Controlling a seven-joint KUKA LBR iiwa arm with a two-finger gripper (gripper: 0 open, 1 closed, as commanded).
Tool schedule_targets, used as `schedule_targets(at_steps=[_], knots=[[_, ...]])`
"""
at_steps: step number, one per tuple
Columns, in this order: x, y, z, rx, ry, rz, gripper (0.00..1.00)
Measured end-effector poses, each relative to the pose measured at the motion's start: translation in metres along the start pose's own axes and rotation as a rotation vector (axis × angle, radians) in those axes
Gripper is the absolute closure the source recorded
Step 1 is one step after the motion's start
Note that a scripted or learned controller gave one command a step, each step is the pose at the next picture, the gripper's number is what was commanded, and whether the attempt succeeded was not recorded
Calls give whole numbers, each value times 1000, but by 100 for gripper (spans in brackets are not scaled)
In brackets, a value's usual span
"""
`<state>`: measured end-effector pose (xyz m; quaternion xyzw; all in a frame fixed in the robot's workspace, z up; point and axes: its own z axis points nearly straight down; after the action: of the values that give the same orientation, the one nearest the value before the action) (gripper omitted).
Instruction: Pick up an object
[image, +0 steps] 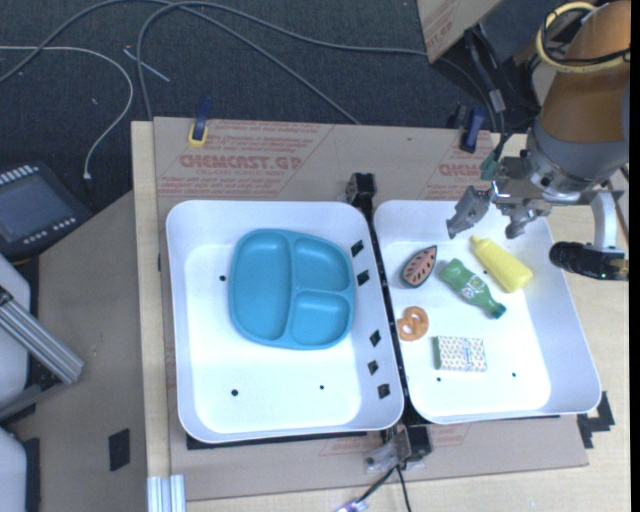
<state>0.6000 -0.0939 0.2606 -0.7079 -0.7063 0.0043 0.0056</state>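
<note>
1. Bins sit side by side on the bench (150, 300) in the camera view: the left bin (200, 390) fills the middle of the frame, the right bin (540, 390) the right part.
2. The left bin carries a blue divided plate (292, 288) with three compartments, lying flat in its upper half.
3. The right bin holds five small things. A yellow bottle (501, 264) lies tilted near its upper right, and just left of it, touching or nearly so, lies a green bottle (471, 286), also on its side.
4. A brown, oval, leaf-like piece (419, 266) lies near the bin's left wall, with an orange pretzel-like ring (412, 322) below it.
5. A small white packet with a speckled print (460, 353) lies flat below the green bottle, apart from the rest.
6. The hand (493, 213) hangs over the upper edge of the right bin, just above the yellow bottle, its two fingers (466, 216) spread apart with nothing between them.
7. The arm's orange band (590, 70) and grey wrist show in the upper right of the frame.
</note>
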Motion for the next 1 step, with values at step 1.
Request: schedule_targets(at_steps=[1], knots=[[0, 2, -7, -13, -1, -2, 0]])
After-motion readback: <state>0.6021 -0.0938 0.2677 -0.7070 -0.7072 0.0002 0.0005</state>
